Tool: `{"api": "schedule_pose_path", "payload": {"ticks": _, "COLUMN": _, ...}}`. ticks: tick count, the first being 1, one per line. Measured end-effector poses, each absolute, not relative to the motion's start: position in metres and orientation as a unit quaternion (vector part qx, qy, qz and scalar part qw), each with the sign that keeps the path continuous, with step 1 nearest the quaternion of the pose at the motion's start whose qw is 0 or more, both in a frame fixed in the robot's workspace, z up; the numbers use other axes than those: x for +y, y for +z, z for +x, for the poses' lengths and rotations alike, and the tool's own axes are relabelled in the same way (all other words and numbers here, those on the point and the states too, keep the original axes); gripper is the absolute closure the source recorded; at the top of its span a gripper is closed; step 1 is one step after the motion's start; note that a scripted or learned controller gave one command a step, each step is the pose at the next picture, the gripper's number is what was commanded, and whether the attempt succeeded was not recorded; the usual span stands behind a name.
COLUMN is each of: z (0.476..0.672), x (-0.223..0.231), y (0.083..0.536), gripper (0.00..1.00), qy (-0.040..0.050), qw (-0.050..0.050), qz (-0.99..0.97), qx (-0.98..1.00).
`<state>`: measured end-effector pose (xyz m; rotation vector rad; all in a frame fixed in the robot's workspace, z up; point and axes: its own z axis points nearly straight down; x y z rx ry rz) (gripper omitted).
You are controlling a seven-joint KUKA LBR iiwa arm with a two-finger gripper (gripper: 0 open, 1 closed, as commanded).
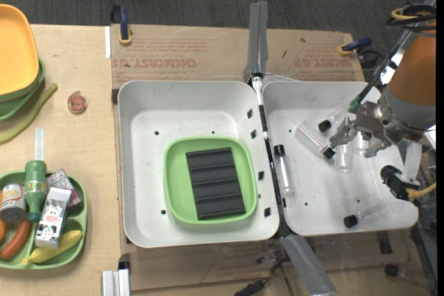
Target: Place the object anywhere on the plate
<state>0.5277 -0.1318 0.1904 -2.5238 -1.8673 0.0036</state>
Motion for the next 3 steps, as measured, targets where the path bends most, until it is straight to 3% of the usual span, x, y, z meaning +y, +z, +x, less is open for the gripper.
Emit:
{"api": "schedule_pose_path", "payload": {"ticks": 1, "z": 0.528, "x": -0.132, "y": 0.19, "gripper": 0.0, "qy": 0.0012, "qw": 0.001, "qz": -0.804, "qx": -0.595}}
{"api": "schedule_pose_path", "payload": {"ticks": 2, "z": 0.483, "x": -0.174, "y": 0.275, "gripper": 0.0, "qy": 0.0013, "qw": 0.0, "qz": -0.783, "qx": -0.622}}
{"api": "schedule_pose_path", "payload": {"ticks": 3, "z": 0.478, "x": -0.213, "y": 0.318, "gripper": 0.0, "qy": 0.0015, "qw": 0.0, "qz": -0.796, "qx": -0.606}}
